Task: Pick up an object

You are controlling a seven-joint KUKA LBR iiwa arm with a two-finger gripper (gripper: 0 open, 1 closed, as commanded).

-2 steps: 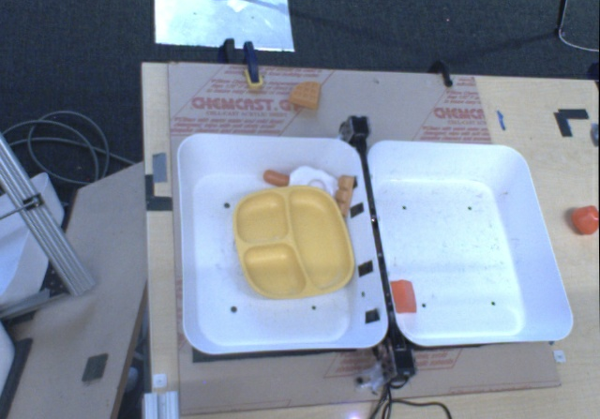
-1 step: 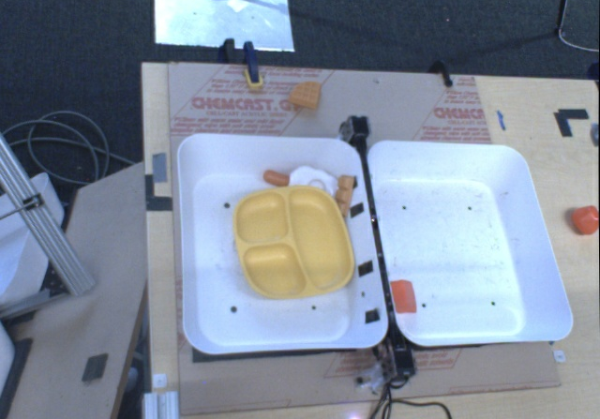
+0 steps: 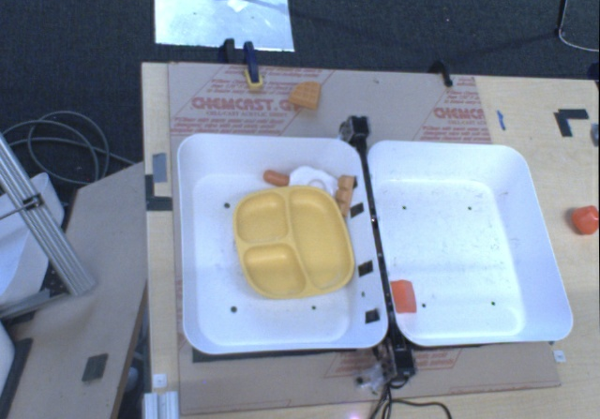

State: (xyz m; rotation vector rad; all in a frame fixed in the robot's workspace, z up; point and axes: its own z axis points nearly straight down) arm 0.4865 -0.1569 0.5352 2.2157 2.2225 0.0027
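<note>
Left bin [image 3: 202, 248] holds a yellow plastic tray [image 3: 292, 242], glossy, rounded, with three compartments, lying flat at centre. Beyond its far edge lie a small orange sausage-shaped piece [image 3: 276, 178], a white item [image 3: 313, 179] and a tan piece [image 3: 346, 190]. Right bin [image 3: 525, 248] holds an orange block [image 3: 403, 295] at its near left corner. The arm's tool state cannot be told.

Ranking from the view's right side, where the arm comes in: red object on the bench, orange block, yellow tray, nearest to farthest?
1. red object, on the bench right of the right bin.
2. orange block, lower-left corner of the right bin.
3. yellow tray, middle of the left bin.
</note>
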